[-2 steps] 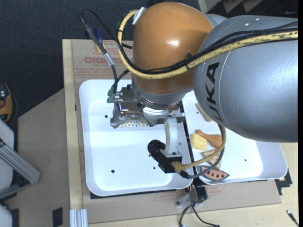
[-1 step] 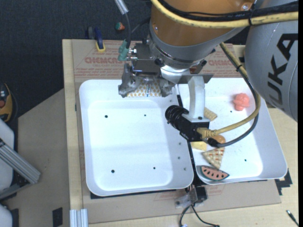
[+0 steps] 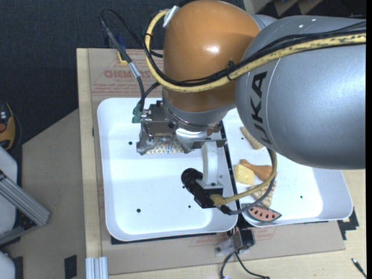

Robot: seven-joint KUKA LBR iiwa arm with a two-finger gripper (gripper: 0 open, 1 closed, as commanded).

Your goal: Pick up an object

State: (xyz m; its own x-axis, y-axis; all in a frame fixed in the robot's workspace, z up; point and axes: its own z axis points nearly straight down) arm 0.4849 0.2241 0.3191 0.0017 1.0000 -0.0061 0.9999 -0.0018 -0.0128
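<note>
- The objects on offer lie in the right bin [image 3: 325,205]: a yellow-orange wedge [image 3: 251,172] just beside the wall the two bins share, and a watermelon-slice toy [image 3: 263,214] at the near corner of that bin, with a tan piece [image 3: 251,137] peeking out from under the arm further back
- The yellow-orange wedge looks the likeliest target; its long axis runs roughly left to right across the view, thick yellow end toward the divider, orange tip toward the bin's middle
- The gripper [image 3: 156,137] hangs over the left bin [image 3: 125,214], on the far side of the divider from all these pieces, so the wedge lies to the gripper's right in the view and a little nearer the camera
- Nothing can be seen between the fingers; the wrist and its orange band [image 3: 203,45] cover the tool from above, so I cannot tell whether the jaws are spread or pressed together
- The white bracket [image 3: 211,164] and a black fitting [image 3: 195,186] with its yellow-sleeved cable [image 3: 256,192] sit between the gripper and the wedge, the cable looping close over the pieces
- My judgement: the coming move turns on crossing the divider rightward, then turning the jaws across the wedge's short width, not along its length
</note>
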